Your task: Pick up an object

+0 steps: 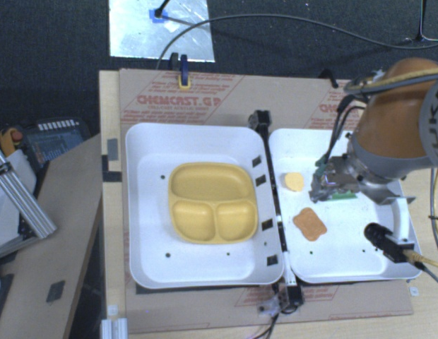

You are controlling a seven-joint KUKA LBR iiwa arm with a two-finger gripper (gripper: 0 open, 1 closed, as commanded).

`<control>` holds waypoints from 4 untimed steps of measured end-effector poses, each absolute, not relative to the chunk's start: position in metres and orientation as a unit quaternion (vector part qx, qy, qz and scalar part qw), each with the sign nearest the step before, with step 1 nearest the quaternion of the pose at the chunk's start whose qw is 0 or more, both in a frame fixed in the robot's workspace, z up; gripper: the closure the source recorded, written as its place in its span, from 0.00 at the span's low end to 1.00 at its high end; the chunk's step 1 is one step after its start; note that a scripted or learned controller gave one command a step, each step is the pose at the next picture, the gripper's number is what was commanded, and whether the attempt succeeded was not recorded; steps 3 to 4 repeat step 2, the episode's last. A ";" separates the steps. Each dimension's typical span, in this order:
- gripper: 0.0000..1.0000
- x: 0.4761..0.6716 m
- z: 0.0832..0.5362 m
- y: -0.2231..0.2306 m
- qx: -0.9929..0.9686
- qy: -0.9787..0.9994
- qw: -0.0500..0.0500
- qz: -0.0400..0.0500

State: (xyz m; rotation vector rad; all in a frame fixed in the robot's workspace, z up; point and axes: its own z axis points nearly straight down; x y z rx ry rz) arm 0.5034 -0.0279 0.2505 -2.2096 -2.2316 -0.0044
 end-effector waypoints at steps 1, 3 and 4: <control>1.00 0.502 0.254 0.029 -0.703 -0.711 0.000 -0.001; 1.00 0.495 0.253 0.085 -0.703 -0.711 0.000 -0.002; 1.00 0.495 0.253 0.085 -0.703 -0.711 0.000 -0.002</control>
